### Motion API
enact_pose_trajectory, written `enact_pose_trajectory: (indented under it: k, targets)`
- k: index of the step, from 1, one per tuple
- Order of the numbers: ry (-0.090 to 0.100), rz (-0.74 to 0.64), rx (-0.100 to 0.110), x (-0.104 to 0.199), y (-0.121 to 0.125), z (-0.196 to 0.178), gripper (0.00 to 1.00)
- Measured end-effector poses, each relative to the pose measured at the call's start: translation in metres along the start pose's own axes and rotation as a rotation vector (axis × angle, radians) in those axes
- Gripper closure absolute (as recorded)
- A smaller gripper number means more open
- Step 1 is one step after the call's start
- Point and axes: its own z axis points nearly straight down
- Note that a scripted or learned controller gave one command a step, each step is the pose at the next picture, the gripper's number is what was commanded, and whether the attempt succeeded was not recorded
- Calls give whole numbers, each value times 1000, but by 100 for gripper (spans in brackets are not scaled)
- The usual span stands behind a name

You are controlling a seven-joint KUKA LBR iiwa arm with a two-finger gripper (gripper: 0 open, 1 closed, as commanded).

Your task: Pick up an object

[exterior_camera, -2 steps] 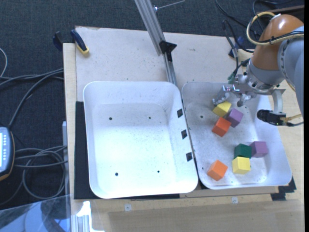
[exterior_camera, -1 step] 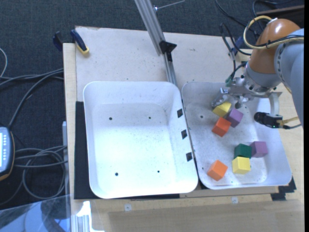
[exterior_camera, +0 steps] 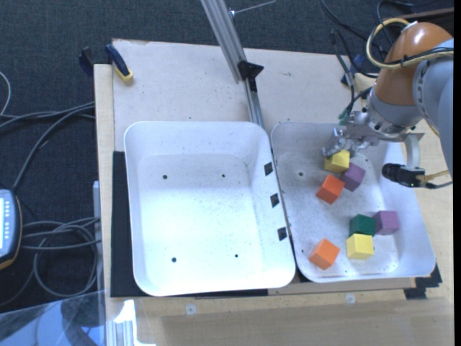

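My gripper [exterior_camera: 344, 147] hangs low over the back of the right bin [exterior_camera: 302, 207], open, its tips just behind and above a yellow block [exterior_camera: 337, 162]. Nothing sits between the fingers. A purple block [exterior_camera: 354, 176] touches that yellow block on its right. An orange block [exterior_camera: 330, 189] lies just in front of the pair. Nearer the front lie a green block [exterior_camera: 362, 225], a second purple block [exterior_camera: 387, 221], a second yellow block [exterior_camera: 359, 246] and a second orange block [exterior_camera: 325, 253].
The left bin [exterior_camera: 144, 265] stands beside the right one, divided from it by a raised rim [exterior_camera: 277, 193]. A metal rail [exterior_camera: 223, 27] slants across the back of the bench. Cables [exterior_camera: 403, 173] trail off the arm at the right.
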Motion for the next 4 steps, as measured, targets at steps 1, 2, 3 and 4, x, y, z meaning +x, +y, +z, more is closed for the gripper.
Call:
enact_pose_trajectory:
  k: [1,2,3,4]
  targets:
    - [-1,1,-6,-4,7,-63,100]
    - [-2,2,-7,-11,5,-124,100]
    - [-1,0,-5,-7,9,-170,100]
    - [3,-2,6,37,-18,-153,100]
